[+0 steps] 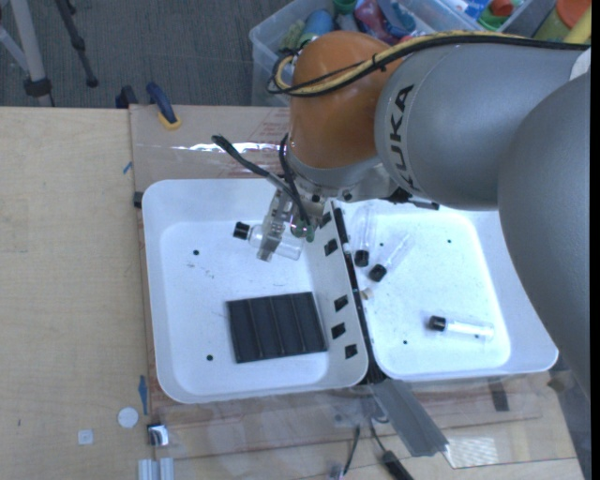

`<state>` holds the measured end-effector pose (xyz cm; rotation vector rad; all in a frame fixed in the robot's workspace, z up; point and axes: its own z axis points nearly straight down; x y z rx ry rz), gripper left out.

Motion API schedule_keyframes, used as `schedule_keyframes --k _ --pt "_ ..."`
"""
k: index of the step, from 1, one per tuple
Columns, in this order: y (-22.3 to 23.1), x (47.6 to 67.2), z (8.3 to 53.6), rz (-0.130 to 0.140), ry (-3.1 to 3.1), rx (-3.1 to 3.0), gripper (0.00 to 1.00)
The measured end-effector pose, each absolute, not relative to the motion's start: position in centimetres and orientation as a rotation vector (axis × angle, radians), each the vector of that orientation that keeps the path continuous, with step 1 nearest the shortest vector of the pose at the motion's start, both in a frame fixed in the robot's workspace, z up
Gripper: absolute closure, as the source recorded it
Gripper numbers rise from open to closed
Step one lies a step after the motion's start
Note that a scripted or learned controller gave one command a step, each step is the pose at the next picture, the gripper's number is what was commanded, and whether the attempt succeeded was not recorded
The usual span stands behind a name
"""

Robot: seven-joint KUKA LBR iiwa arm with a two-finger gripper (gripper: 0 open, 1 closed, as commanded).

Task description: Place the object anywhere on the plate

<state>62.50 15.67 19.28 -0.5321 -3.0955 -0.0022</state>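
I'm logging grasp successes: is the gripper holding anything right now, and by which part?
It cannot be told. The gripper hangs over the left bin, beyond the black plate; its tip is too unclear to show any held object.

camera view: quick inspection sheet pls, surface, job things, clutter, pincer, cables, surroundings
surface: left bin and right bin, white, side by side on wooden bench
job's things: black ribbed plate flat in left bin; capped clear tube in right bin
clutter: two more clear tubes in right bin near the divider
pincer: pincer over left bin, beyond the plate, apart from it
cables: black cable arcs off the wrist
surroundings: crate of colourful items behind bench; blue clamp
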Motion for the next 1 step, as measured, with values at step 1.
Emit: schedule_keyframes --k 1 --pt "18.72 61.38 22.12 -0.006 -3.148 0.0 1.0"
